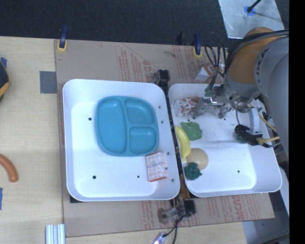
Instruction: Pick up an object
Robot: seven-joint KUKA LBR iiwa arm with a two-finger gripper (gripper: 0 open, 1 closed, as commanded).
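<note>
1. Gripper (209, 102) – metal, grey, on the orange-banded arm coming in from the right; over the far end of the right bin (229, 159). Whether the claw is wide or narrow I cannot tell
2. Nothing visibly held. Nearest thing to it: a crumpled wrapper (187, 106), white with red print, lying flat in that bin's far left corner, just beside the gripper
3. Down the same bin's left wall: a green leaf-shaped piece (192, 130), soft-edged; a yellow banana (183, 144), curved and smooth, running along the wall; a beige ball (199, 158), rounded and matte; a dark teal lump (192, 172), irregular, touching the ball's near side
4. Left bin (81, 136) – shallow white plastic with rounded corners. It holds a blue tray (126, 125), glossy, split into three compartments, and a small packet (156, 166), flat, white with red print, near the tray's near right corner
5. Both bins sit on a brown cardboard sheet (117, 60) on the pale wood-grain bench (25, 131)
6. An orange-brown sausage (5, 167) lies on the bench, well apart from the bins on the left
</note>
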